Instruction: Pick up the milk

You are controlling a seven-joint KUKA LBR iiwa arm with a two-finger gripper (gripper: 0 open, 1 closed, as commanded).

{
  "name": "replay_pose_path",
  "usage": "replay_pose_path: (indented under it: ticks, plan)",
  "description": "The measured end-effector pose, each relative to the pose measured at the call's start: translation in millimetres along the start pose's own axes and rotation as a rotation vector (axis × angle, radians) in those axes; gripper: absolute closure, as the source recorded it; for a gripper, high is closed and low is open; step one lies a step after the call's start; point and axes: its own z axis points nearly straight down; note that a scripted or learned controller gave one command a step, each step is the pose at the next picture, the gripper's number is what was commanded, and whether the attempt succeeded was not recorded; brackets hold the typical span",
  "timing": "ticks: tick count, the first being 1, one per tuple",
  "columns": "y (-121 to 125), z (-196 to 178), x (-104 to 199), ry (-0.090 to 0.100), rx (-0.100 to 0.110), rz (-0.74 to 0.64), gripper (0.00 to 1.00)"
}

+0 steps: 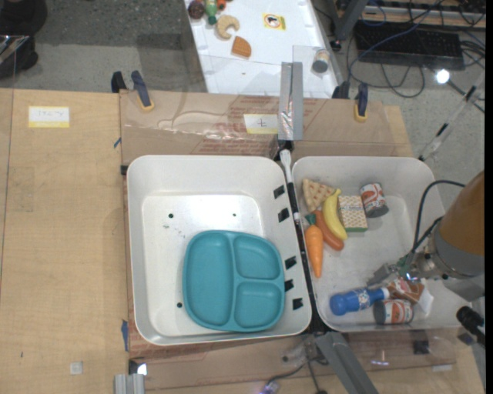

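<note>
Bins (146, 254): two, side by side.
Plate (233, 281): teal, left bin.
Arm (466, 238): at 3 o'clock.
Milk (358, 301): blue-capped bottle lying at 5 o'clock, right bin.
Gripper (407, 271): just above the milk; whether it is apart or together, I cannot tell.

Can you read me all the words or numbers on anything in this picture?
None can be read.
White label on the cardboard: faint mark, too blurred.
Pale label on the bench: too small.
Yellow card on the far white table: dark symbol, no legible words.
Red can and bottle: print too blurred.
</note>
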Motion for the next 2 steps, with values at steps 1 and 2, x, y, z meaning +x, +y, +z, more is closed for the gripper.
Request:
replay_pose_path:
  ticks: [1, 2]
  plan:
    - [1, -11, -3, -0.002, -0.006, 0.006, 1.00]
    - [13, -61, 101, 0.001, 0.004, 0.186, 1.00]
